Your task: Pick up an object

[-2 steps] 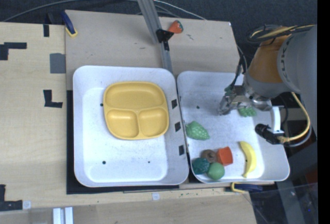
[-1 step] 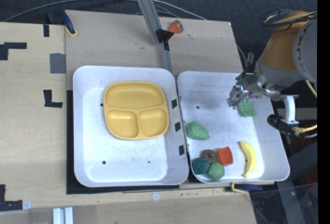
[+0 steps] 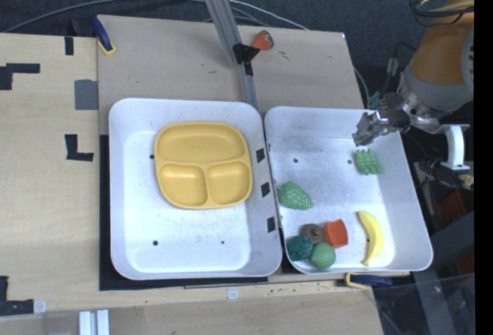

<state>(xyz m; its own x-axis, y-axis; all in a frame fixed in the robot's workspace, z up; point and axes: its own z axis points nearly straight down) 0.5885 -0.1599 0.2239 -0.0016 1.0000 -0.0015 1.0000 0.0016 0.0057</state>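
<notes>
Fingers (image 3: 364,133) just above green grapes (image 3: 368,162)

One camera looks down from high up, at a slant, on the pale wooden table (image 3: 177,72) and both shallow white bins (image 3: 123,195).

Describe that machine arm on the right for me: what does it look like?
The arm is rounded and bulky, grey with a broad orange band above the wrist. Dark cables loop around its upper part. It ends in a small, dark metallic gripper, far slimmer than the arm.
</notes>
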